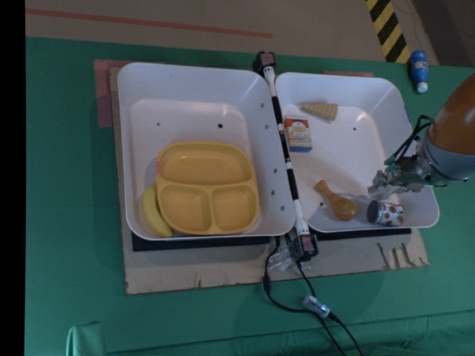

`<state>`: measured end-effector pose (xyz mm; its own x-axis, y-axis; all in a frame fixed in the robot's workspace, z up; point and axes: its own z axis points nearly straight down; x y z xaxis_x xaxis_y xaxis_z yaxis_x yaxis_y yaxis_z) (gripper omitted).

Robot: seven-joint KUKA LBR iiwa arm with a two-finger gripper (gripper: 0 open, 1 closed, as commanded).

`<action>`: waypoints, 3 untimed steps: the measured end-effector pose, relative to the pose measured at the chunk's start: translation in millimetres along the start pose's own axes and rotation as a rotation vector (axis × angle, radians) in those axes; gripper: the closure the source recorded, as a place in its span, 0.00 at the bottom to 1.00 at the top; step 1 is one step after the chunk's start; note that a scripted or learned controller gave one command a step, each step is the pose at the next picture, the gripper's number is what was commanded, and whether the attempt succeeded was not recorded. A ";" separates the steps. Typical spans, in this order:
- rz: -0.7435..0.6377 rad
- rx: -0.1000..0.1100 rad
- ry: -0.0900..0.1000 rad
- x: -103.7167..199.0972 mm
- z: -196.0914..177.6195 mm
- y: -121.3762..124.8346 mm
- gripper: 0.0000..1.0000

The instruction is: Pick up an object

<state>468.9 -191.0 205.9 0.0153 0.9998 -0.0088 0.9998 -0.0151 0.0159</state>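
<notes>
The right bin (386, 95) holds a tan waffle cone (320, 110) at the back, a small red and white carton (298, 133) near the divider, an orange chicken drumstick (336, 201) at the front and a spotted can (385, 213) lying in the front right corner. My gripper (383, 186) hangs over the right bin's front right part, just above the spotted can and right of the drumstick. In the left bin (185, 87) lie a yellow divided plate (207, 188) and a banana (153, 212) against the plate's left edge.
A black and white bar (284, 150) divides the two bins, with cables (312, 302) trailing off its front end over the cardboard. A blue and white bottle (419, 69) stands on the green bench at the back right, beyond the bins.
</notes>
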 end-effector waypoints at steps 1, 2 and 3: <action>-0.006 -0.011 -0.001 80.2 16.7 2.3 1.00; -0.006 0.006 0.002 38.7 -57.2 -0.5 1.00; -0.010 0.011 0.007 96.1 10.7 33.3 1.00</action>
<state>503.8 -95.5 194.8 0.0056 1.0000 -0.0024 1.0000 -0.0056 0.0050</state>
